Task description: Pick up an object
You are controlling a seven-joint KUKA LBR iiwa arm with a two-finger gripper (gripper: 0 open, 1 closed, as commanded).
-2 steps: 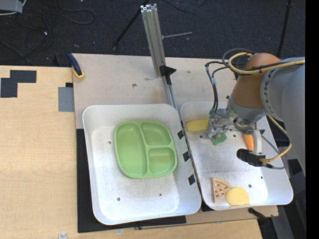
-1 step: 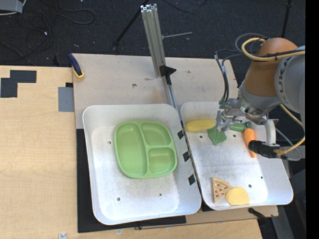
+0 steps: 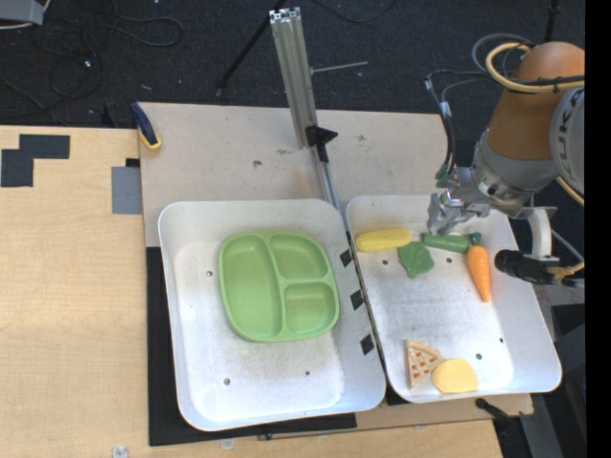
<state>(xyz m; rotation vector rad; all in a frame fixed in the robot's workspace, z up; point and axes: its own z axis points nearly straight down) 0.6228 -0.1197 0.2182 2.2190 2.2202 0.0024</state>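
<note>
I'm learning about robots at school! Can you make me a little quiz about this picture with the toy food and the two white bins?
1. True or false: the green divided plate lies in the left bin.
2. Which toy lies closest to the gripper? A) pizza slice B) green leafy vegetable C) yellow round piece
3. Fill in: the orange toy near the right bin's right edge is a ____.

Key: 1 true; 2 B; 3 carrot.
</note>
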